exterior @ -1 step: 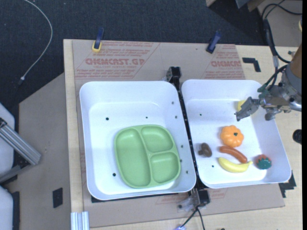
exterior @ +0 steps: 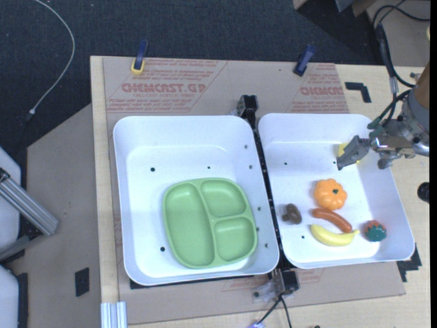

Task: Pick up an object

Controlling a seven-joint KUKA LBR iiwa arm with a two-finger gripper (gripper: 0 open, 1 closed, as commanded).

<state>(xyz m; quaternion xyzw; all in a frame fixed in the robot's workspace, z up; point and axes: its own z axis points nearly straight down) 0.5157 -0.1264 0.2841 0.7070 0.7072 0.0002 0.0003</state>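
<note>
The claw (exterior: 356,152) hangs over the upper right part of the right bin (exterior: 300,132); I cannot tell its state. The nearest thing, a small orange pumpkin (exterior: 330,194), lies below it and slightly left, toward the bin's middle.

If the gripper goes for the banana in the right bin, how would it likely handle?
The banana looks like a smooth, glossy toy, so probably rigid, light and a bit slippery. Its curved shape may pivot if nudged. The sausage lies right against it, so a grasp could disturb both.
</note>
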